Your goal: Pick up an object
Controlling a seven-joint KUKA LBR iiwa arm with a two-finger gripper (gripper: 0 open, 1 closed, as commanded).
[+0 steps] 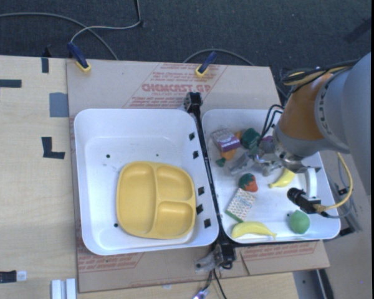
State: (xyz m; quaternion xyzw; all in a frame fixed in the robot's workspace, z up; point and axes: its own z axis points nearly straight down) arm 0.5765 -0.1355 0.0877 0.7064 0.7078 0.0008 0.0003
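A yellow plastic divided tray (156,199) lies alone in the left white bin (90,126) on the bench; everything else sits to its right, in the right white bin (327,232). Nearest the tray on that side are a small checked, flat packet (240,203) and, below it, a yellow toy banana (252,230); above them rest a purple-and-clear wrapped item (227,143), a dark green toy (250,136) and a red-and-green strawberry-like toy (248,182). Farther right of the tray, the grey arm's claw (266,159) hangs low over this clutter, near the strawberry-like toy and a second small yellow banana-shaped piece (283,179); whether it is apart or together cannot be told, as the wrist hides it. A green round toy (298,222) lies farthest from the tray, in the bin's lower corner. The toys look light, hard and smooth, likely to slip or roll; the strawberry-like toy seems the handiest target, best pinched across its rounded middle. The bananas would want a grip across the narrow body, not the tapering ends.
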